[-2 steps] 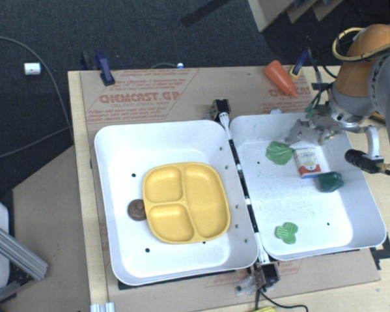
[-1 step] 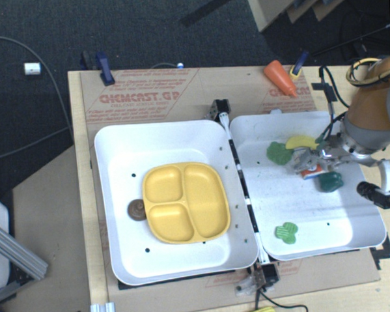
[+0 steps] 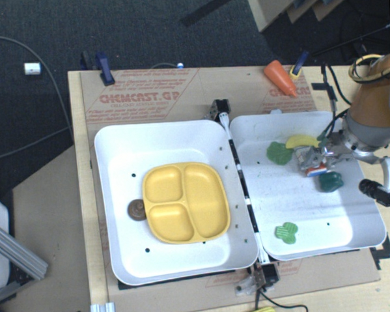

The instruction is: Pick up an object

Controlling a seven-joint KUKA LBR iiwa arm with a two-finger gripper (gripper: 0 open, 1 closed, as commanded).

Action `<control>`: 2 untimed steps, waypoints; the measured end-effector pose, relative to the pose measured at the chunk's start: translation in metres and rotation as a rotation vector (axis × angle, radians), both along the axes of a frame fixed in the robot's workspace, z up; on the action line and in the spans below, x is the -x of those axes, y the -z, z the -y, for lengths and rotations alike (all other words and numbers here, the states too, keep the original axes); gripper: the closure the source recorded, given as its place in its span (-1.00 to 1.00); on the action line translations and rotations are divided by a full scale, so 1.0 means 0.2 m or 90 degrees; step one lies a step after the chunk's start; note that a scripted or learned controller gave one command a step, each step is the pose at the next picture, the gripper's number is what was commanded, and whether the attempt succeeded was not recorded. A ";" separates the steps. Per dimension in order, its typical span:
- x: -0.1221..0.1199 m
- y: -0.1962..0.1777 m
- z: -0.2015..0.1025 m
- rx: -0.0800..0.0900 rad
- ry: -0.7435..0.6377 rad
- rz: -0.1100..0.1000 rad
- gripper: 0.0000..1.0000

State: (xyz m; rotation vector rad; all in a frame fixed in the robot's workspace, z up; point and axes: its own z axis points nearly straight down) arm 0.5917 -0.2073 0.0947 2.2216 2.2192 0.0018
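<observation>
Dark carpet surrounds a plywood-topped table (image 3: pixel 178 88) carrying 2 shallow white bins side by side. Left bin (image 3: pixel 117 156): 1 yellow 3-compartment tray (image 3: pixel 186 203) at centre, 1 small brown disc (image 3: pixel 136 210) touching its left edge. Right bin (image 3: pixel 355 222): gripper (image 3: pixel 314 161) low in the upper right of the frame, at the end of the grey arm (image 3: pixel 369 120); whether it is spread or closed cannot be told. Candidates for the pick: dark green block (image 3: pixel 330 181) just beside the gripper, toward lower right; yellow curved piece (image 3: pixel 300 140) just above it, long axis roughly left to right; green lump (image 3: pixel 279 153) to its left; light green piece (image 3: pixel 286 233) well apart, toward the bin's lower edge. Nearest: the dark green block, on judgement.
</observation>
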 end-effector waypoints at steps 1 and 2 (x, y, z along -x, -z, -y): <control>-0.05 0.05 -0.31 -0.001 -0.002 -0.002 1.00; 0.04 -0.45 -0.59 0.000 -0.002 0.000 1.00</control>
